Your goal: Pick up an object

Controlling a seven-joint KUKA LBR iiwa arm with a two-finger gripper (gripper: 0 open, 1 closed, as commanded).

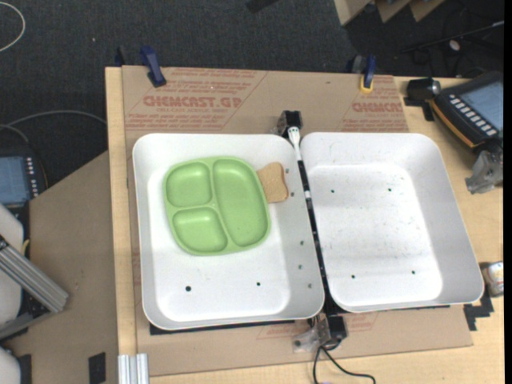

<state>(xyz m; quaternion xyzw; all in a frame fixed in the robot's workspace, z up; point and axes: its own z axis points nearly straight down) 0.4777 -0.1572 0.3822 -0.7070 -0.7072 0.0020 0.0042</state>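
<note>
A light green plate (216, 205) with three compartments lies flat in the upper part of the left bin (160, 294). A small tan piece shaped like a slice of bread (274, 182) rests against the plate's right edge, close to the wall between the bins.
The right bin (448, 270) sits beside the left one on a cardboard-covered bench (200, 98). Blue and yellow clamps (152, 64) hold the board's far edge. A tablet-like device (472, 110) lies at the far right, and cables run below the bins.
</note>
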